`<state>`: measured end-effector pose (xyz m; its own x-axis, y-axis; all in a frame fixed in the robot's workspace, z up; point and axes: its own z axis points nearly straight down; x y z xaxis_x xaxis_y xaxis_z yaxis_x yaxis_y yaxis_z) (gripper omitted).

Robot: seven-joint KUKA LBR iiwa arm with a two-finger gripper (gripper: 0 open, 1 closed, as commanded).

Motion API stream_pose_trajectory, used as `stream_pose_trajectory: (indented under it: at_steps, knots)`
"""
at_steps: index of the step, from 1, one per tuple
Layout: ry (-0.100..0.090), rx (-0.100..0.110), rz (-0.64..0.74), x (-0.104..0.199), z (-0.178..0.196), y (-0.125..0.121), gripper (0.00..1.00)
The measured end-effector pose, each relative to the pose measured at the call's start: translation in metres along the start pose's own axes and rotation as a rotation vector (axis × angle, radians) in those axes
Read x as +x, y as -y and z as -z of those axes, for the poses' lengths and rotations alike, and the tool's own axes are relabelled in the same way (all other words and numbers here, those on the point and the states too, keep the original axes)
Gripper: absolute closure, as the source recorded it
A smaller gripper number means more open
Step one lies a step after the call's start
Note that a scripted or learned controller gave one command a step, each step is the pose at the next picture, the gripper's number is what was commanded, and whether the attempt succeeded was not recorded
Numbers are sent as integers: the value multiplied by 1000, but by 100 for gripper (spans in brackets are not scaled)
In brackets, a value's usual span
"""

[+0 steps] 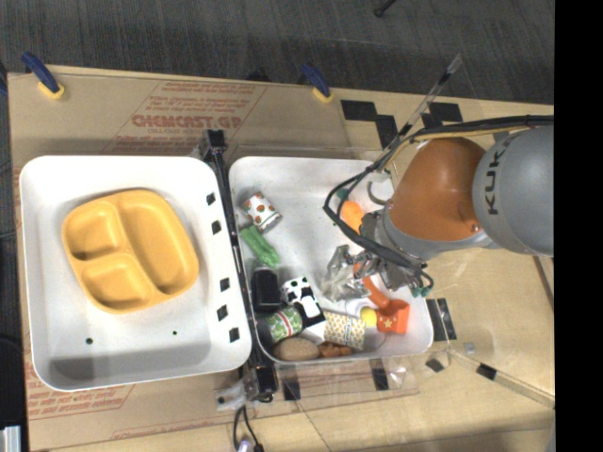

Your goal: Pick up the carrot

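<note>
Your arm [471, 191] reaches in from the right over the right bin [292, 172], its orange band above the wrist hanging over the bin's right half. The gripper [350, 269] sits low in the bin, a tangle of metal and cable near the lower middle. Whether its fingers stand open or shut, you cannot tell; the wrist and cables hide too much.

The carrot [351, 213] shows as a small orange piece at the bin's right side, just beside the wrist and partly under it. It lies above the gripper in the view, near but not between the fingers.

Around the gripper, clutter fills the bin's lower edge: a red-orange block [392, 314] just beside it, a black-and-white cube [302, 295], a green-labelled can [282, 324], a black object [265, 290] against the dividing wall, and a brown piece [298, 348] at the bottom rim. Higher up lie a green vegetable [259, 247] and a small tin [261, 212].

In the left bin [57, 347] rests a yellow divided tray [129, 247].
</note>
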<state>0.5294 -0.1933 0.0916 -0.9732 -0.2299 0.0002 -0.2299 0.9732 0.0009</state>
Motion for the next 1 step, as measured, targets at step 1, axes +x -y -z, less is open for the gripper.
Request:
stream_pose_trajectory:
  at_steps: [1]
  knots:
    - [10, 3, -294, -48, 111, -45, 100]
